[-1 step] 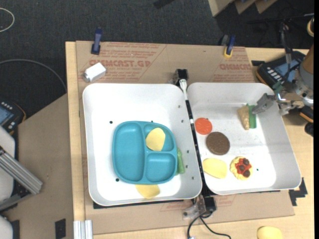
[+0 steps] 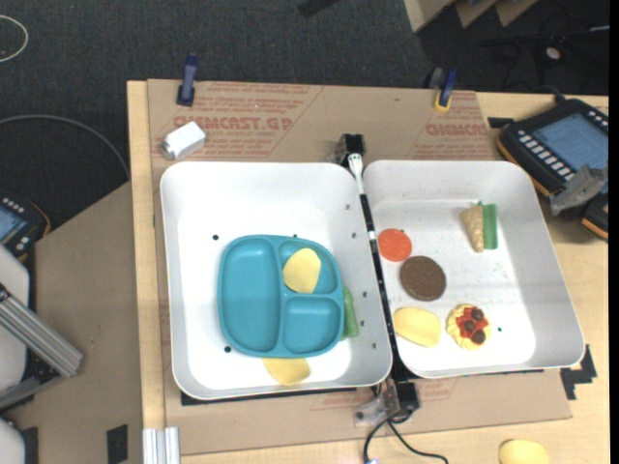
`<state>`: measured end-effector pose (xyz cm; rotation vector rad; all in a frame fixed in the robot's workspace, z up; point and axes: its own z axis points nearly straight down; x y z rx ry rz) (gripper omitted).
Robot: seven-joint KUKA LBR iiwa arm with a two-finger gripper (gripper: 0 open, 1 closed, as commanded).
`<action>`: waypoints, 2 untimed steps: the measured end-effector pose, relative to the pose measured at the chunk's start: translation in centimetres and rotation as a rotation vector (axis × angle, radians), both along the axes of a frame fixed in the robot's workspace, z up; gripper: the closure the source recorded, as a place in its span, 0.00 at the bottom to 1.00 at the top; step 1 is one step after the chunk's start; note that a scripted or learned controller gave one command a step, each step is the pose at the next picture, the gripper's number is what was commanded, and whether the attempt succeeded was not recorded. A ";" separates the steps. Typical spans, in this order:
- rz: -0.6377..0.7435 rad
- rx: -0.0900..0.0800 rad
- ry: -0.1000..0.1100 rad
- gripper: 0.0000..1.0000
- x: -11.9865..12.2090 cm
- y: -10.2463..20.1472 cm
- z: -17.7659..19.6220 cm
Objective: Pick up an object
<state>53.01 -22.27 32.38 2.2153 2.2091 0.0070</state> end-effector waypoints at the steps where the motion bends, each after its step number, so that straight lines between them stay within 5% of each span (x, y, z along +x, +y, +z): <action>1: 0.004 0.014 0.026 0.00 -5.5 5.9 -11.3; 2: 0.006 0.011 0.023 0.00 -5.3 10.0 -21.7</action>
